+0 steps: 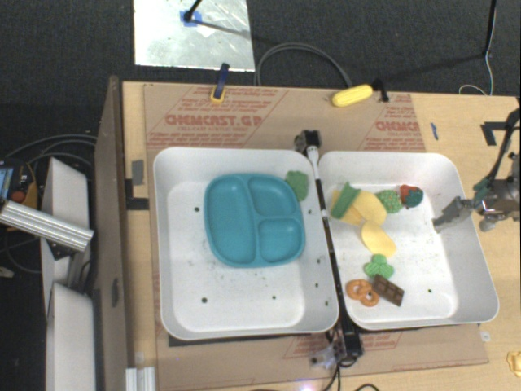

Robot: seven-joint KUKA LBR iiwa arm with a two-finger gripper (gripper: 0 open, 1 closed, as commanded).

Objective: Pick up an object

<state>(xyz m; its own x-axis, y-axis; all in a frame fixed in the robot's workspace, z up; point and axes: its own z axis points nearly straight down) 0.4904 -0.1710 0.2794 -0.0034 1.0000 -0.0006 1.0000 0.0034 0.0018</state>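
Broadly, 1 bench with a cardboard-covered top, carrying 2 shallow white bins side by side.

Left bin: holds 1 blue divided plate with 3 compartments, lying flat near the bin's centre. 1 green leafy piece sits at the plate's far right corner, close to the wall shared with the other bin. Bare white floor surrounds the plate on the left and near sides.

Right bin: small items clustered in its left half. 1 yellow piece with a green block touching its left side; 1 smaller yellow piece just near of it; 1 green piece and 1 red piece at the far end of the cluster; 1 green floret; 1 brown bar and 1 orange pretzel-like ring side by side at the near end. The bin's right half is open white floor.

Gripper: reaches in from the right, over the right bin's right rim, well apart from the cluster. Whether it is spread or pressed together cannot be told; nothing is seen in it.

Beyond the bins: 1 yellow object at the bench's far edge, 1 shiny square sheet on the dark floor farther back.
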